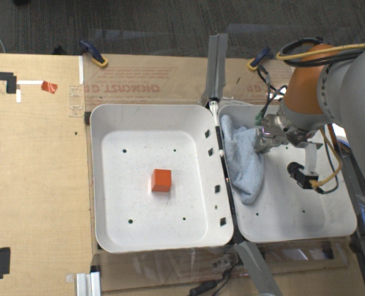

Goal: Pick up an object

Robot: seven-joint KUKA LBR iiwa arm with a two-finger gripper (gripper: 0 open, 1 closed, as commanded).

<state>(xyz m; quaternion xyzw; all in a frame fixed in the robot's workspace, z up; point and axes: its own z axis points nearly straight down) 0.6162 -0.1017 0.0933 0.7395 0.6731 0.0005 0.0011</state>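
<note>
A light blue cloth [243, 162] lies crumpled along the left side of the right bin [306, 221]. My gripper [262, 140] is low in that bin, pressed against the cloth's upper right edge, and its tip is hidden against the fabric. A small orange cube [161, 180] sits near the middle of the left bin [118, 227], far from the gripper.
The grey arm with its orange band [306, 91] crosses the right bin's upper right corner, with yellow and black cables [315, 177] looping below the wrist. A metal divider [217, 73] separates the bins. Blue clamps [94, 52] sit at the bench's back edge.
</note>
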